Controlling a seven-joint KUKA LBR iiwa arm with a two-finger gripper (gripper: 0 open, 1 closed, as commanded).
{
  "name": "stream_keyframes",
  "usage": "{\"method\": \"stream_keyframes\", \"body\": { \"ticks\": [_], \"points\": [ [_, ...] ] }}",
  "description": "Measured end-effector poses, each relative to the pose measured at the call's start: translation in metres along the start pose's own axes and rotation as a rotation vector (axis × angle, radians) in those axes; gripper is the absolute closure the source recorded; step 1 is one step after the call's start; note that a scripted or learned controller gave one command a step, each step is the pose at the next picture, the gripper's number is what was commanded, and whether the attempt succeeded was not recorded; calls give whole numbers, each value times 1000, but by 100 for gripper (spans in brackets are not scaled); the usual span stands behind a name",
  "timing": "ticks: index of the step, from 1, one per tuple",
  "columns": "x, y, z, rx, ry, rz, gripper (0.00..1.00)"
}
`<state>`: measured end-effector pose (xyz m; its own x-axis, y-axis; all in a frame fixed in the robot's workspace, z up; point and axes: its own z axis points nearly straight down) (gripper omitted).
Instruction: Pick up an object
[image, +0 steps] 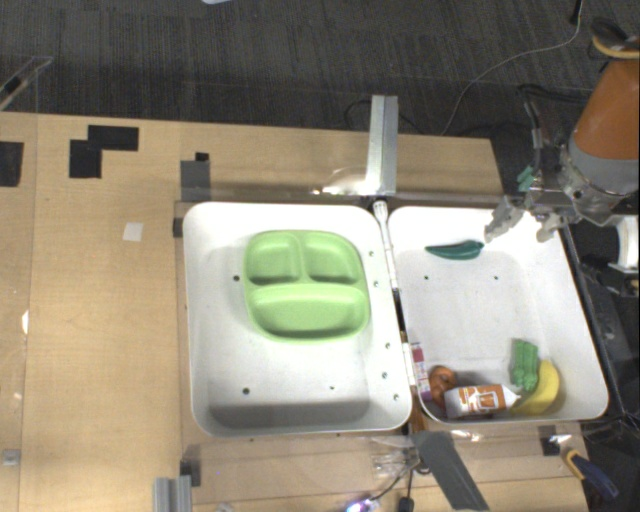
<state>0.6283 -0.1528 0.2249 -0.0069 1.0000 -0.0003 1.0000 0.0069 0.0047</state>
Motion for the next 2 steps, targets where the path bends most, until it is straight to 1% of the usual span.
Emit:
{"method": "stream_keyframes", "body": {
  "ticks": [1,2],
  "points": [
    [-38,-62,56,2,-1,59,0],
    [-42,-109,103,2,0,154,0]
  ]
}}
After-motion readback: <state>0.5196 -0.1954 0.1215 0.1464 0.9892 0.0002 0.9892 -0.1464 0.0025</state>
